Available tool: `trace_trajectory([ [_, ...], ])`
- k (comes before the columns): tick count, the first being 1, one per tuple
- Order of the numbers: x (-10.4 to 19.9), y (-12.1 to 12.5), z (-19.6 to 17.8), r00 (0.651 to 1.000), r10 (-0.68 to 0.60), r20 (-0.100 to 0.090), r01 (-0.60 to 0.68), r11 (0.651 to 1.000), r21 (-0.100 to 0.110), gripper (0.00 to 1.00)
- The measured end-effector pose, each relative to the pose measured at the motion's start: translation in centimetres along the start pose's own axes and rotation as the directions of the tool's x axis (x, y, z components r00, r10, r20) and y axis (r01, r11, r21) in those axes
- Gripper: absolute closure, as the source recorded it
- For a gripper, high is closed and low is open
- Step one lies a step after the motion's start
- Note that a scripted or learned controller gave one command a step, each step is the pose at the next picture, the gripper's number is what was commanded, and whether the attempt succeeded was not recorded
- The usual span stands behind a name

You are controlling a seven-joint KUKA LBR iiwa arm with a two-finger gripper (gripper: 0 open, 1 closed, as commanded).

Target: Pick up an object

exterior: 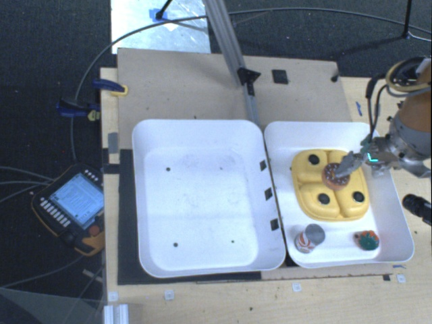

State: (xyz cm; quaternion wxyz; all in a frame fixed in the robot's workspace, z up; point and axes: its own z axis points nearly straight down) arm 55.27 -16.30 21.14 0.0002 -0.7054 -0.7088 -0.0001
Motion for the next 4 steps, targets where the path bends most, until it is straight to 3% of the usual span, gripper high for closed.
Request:
trace_trajectory([
  [1, 0.0, 0.0, 0.0, 1.0, 0.0, 0.0, 0.0, 1.0, -0.001, 0.0],
  [2, 0.0, -1.0, 5.2, 1.0, 0.003, 0.0, -0.003, 1.0, 0.003, 0.0],
  [3, -0.2, -0.5, 8.2, 1.0, -0.002, 0.003, 0.002, 1.0, -0.013, 0.0],
  [4, 0.0, -0.3, 8.7, 1.0, -0.001, 0.0, 0.001, 1.0, -0.016, 0.0],
])
